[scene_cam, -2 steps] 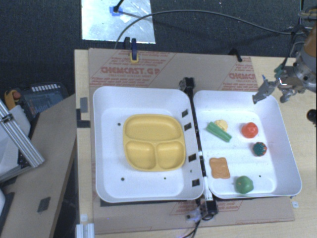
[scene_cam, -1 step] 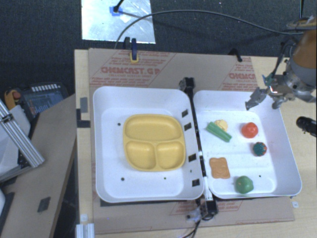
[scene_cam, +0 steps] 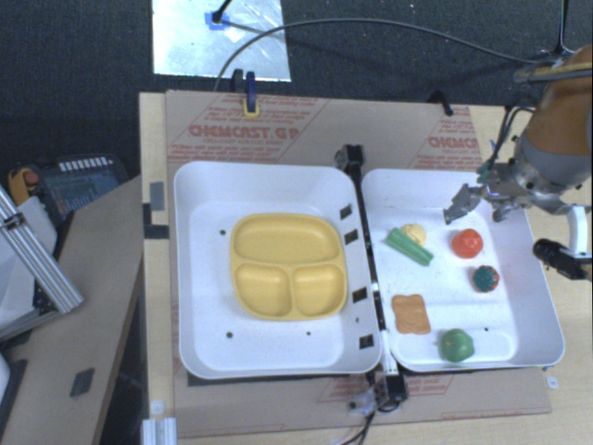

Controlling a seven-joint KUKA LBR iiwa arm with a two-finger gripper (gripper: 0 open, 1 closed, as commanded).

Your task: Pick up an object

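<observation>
Dark carpet floor around a tan bench [scene_cam: 157, 276] with brown protective sheeting, two shallow white bins on it side by side. Left bin [scene_cam: 199, 202] holds one yellow divided tray [scene_cam: 287, 265], three compartments: one wide at the far side, two smaller at the near side, long axis running left-right across the view. Right bin [scene_cam: 533, 336] holds six small items, all loose and apart from each other except two. Arm comes in from the right over the right bin's far right corner, orange band visible; gripper [scene_cam: 482, 202] hangs over the bin's upper area, above and left of the tomato, nothing between its fingers. Fingers look spread, one prong toward the left, one down near the wrist, so reads as open. Item count, biggest first: one green pod-shaped vegetable [scene_cam: 409, 247], long axis diagonal from upper left to lower right, touching one small pale yellow piece [scene_cam: 414, 234] just behind it; one tan flat slice [scene_cam: 410, 313], roughly rectangular, long axis near-far, near the bin's left wall; one light green round item [scene_cam: 456, 344] at the near edge; one red-orange tomato [scene_cam: 467, 243] mid-bin; one dark green round item [scene_cam: 485, 278] just below the tomato. Silver foil sheet [scene_cam: 218, 26] on the floor at the far side, cable running across it.
</observation>
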